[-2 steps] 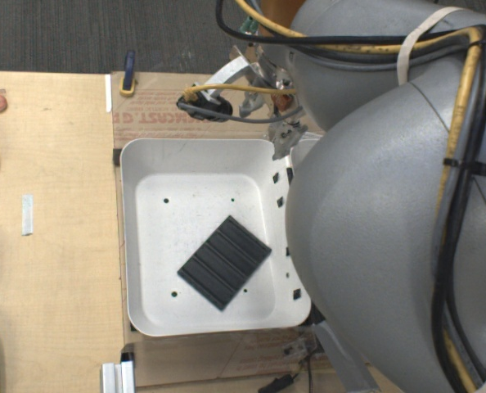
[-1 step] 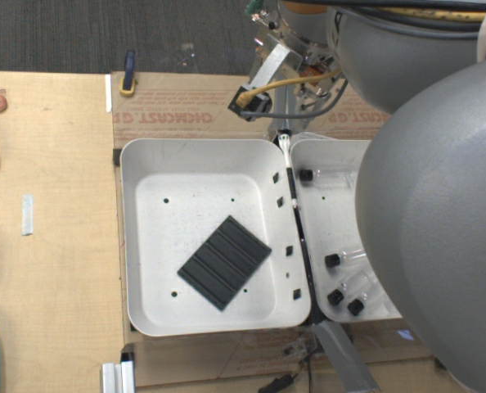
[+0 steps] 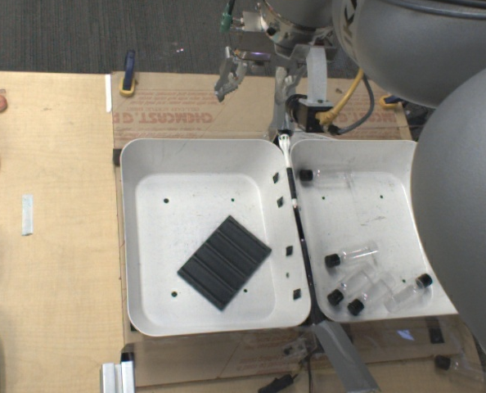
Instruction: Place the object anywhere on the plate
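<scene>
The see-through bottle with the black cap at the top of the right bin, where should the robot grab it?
Probably from straight above, closing across the clear body of the bottle, just right of its black cap. It lies on its side apart from the other bottles, so the gripper has room around it.

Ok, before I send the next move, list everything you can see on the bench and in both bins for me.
Plate: 1, black, ribbed, rectangular, lying flat and turned at an angle in the left bin.
Vials: several, clear with black caps, in the right bin, most clustered toward its near end, one near the far left corner; exact count hard to tell.
Left bin: 1, white, shallow.
Right bin: 1, white, shallow, touching the left bin.
Cardboard sheet: 1, brown with red print, under the far side of the bins.
Clamp: 1, blue and yellow, on the cardboard's far left corner.
Arm: 1, grey with an orange band.
Gripper: 1, above the cardboard, beyond the bins, nothing between its fingers.
</scene>
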`<control>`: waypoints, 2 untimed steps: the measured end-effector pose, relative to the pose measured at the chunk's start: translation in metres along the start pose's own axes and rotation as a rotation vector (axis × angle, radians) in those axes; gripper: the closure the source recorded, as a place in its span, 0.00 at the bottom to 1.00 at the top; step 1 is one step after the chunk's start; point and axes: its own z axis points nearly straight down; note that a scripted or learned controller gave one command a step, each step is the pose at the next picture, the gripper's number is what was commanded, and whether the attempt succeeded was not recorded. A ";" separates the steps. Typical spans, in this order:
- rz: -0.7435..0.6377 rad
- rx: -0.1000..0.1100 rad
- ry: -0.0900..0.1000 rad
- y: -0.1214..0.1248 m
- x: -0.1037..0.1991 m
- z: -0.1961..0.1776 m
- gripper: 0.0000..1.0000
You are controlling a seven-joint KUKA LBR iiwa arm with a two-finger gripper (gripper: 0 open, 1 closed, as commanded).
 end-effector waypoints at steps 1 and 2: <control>-0.614 -0.005 0.000 0.012 0.025 -0.066 0.00; -0.614 -0.003 -0.002 0.013 0.024 -0.074 1.00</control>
